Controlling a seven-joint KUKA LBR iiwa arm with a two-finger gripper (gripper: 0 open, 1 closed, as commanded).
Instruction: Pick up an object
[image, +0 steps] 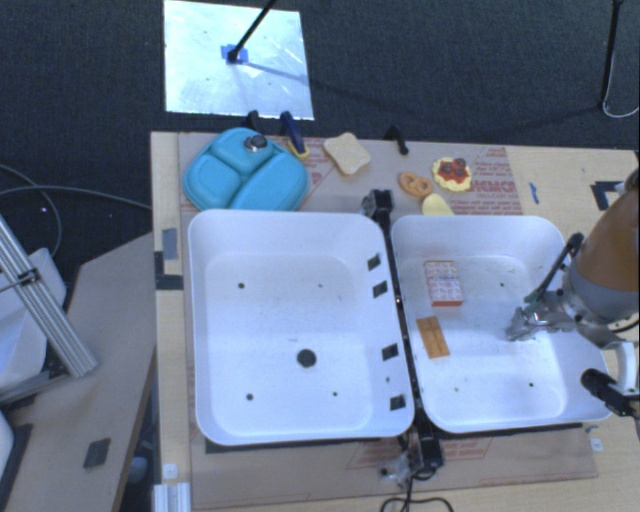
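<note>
Lying in the right bin (540, 235) at nine o'clock from the gripper (522, 326), the orange block (433, 337) runs long-axis twelve to six, the patterned card (443, 282) just above; finger state: I cannot tell.

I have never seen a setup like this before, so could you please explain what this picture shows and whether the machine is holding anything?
One camera looks down at a slant on a bench with two shallow white bins. The grey and orange arm reaching in from the right is a robot; its gripper hangs over the right bin, with nothing visibly between its fingers. In that bin lie a small printed box and an orange block. The left bin holds a small dark disc. Behind the bins sit a blue divided plate and toy foods, including a bread slice.
</note>
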